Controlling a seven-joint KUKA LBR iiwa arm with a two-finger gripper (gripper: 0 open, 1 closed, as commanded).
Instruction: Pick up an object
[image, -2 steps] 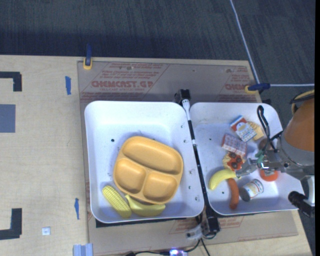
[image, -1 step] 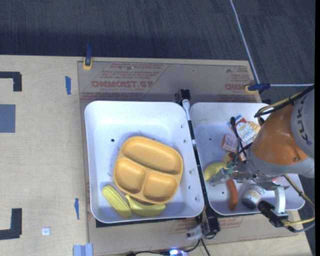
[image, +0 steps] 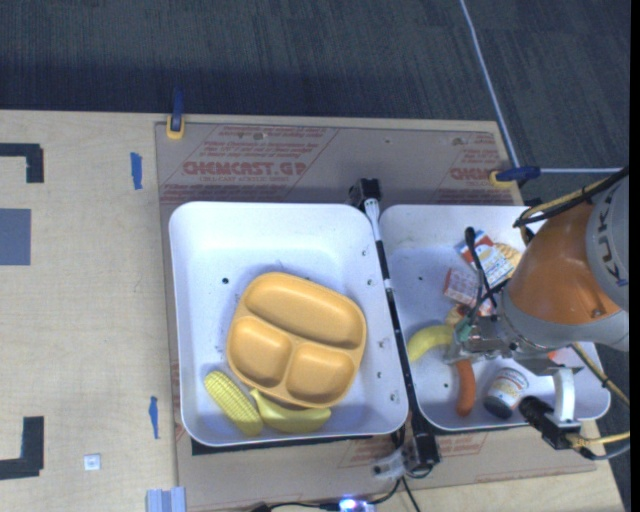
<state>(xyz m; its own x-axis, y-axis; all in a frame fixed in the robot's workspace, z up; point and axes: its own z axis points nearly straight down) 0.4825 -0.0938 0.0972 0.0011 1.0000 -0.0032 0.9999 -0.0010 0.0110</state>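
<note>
Looking down at a slant on a pale wooden surface (image: 80, 330) with two shallow white bins set side by side on a brown board. Left bin (image: 195, 300): a yellow-orange divided tray (image: 295, 335) lying flat near the middle, three compartments up; a yellow corn cob (image: 232, 400) just beside the tray's lower left edge, and another yellow piece (image: 290, 415) partly tucked under the tray's lower rim. Right bin (image: 420, 235): a yellow banana (image: 428, 342) near the left wall; an orange carrot-like stick (image: 465, 385) lying roughly upright in the picture, just right of and below the banana; a small white cup-shaped thing (image: 505, 390) with a printed face, just beside the stick on its right; printed packets (image: 480, 265), red, white and blue, toward the far side of the bin. Reaching in from the right, a grey arm with an orange band (image: 560, 275), covering much of the bin's right half. Tool (image: 478, 338) low in the right bin, between banana and stick, near both, dark and crowded by cables; spread or pressed together cannot tell, and nothing seen pinched in it. A black bar (image: 385, 290) along the seam between the bins.
</note>
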